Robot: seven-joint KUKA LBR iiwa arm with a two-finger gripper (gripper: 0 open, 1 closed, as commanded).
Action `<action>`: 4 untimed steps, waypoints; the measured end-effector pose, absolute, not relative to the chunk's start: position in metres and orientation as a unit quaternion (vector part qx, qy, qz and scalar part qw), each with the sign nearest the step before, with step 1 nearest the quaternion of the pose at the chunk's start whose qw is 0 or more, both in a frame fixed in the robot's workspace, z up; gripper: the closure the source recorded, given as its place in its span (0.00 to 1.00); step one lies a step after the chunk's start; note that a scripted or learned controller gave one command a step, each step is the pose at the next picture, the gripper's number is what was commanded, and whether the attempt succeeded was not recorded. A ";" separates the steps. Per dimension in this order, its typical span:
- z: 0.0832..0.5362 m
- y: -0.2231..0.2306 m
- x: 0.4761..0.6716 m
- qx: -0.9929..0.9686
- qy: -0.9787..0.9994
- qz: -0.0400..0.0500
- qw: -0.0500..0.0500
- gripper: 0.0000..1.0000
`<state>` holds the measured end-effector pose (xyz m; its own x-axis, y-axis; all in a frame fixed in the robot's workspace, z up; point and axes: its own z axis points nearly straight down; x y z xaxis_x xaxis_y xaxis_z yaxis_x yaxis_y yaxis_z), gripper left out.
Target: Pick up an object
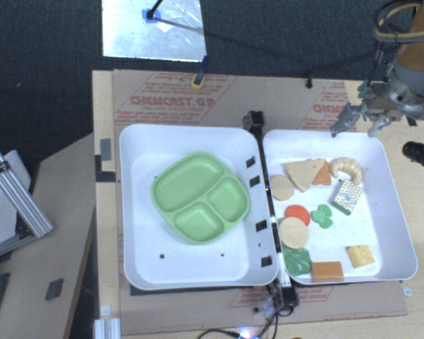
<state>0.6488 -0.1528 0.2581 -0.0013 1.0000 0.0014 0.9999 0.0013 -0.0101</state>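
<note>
The right white bin (392, 189) holds several toy foods: a tan wedge (302, 172), an orange piece (322, 174), a croissant-like piece (346, 167), a patterned white block (348, 197), a red disc (297, 213), a green leafy piece (323, 216), two tan discs (282, 187) (293, 232), a green lump (297, 261), an orange block (327, 270) and a yellow block (360, 256). My gripper (360, 123) hangs above the bin's far edge, its two fingers spread open with nothing between them.
The left white bin (138, 260) holds a green three-compartment plate (200, 197). A black divider with clips (263, 189) runs between the bins. A shiny sheet (152, 20) lies beyond the bench. A metal frame (14, 196) stands at left.
</note>
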 end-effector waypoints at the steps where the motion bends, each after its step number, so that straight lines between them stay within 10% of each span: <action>1: 0.266 -0.153 0.651 -0.706 -0.708 0.000 -0.001 0.00; 4: 0.128 -0.156 0.648 -0.705 -0.709 0.000 0.000 0.00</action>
<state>0.6478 -0.1560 0.1279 -0.0046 1.0000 0.0001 1.0000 0.0046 -0.0013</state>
